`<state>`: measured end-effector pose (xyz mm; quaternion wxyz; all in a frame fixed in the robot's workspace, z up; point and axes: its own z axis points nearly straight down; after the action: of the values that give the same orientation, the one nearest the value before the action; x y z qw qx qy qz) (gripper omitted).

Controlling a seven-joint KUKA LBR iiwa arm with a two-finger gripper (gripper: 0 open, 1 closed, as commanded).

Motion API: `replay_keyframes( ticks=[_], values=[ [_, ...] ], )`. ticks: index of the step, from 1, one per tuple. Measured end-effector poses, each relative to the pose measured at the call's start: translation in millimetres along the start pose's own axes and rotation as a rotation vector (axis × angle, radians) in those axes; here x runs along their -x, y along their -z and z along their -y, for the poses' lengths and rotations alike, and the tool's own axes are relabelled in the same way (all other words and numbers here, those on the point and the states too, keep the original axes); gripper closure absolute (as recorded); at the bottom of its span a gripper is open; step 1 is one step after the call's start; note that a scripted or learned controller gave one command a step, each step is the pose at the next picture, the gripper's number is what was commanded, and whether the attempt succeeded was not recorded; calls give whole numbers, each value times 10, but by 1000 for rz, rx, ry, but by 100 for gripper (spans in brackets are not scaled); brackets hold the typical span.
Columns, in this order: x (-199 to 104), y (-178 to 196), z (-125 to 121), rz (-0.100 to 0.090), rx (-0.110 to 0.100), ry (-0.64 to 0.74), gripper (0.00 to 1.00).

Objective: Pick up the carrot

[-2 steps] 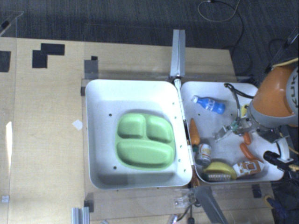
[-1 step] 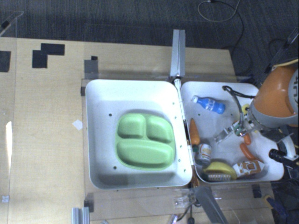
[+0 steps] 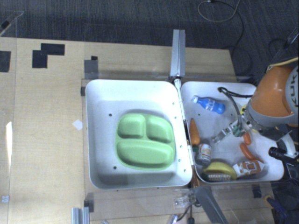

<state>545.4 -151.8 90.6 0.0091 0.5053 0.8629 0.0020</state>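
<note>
The carrot (image 3: 193, 131) is a short orange root with a dark tip. It lies lengthwise against the left wall of the right bin (image 3: 271, 175). My gripper (image 3: 220, 136) hangs low over the middle of that bin, pointing left and down, a short way to the right of the carrot and apart from it. Nothing shows in its grasp. The grey arm with its orange band (image 3: 275, 94) covers the bin's right side.
The right bin also holds a blue bottle (image 3: 210, 105) at the back, a small can (image 3: 203, 152) just below the carrot, a banana (image 3: 219, 169), a packet (image 3: 247, 168) and a reddish sausage (image 3: 246, 150). A green divided plate (image 3: 145, 140) lies in the left bin (image 3: 100, 125).
</note>
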Motion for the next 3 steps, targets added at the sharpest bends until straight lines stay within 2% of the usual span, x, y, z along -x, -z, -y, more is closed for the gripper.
replay_keyframes(
  ticks=[1, 2, 3],
  values=[
    [-9, 116, -33, -2, 5, 1, 100],
    [18, -10, -434, -4, -2, -181, 100],
    [231, -19, -440, -4, -4, -465, 100]
  ],
)
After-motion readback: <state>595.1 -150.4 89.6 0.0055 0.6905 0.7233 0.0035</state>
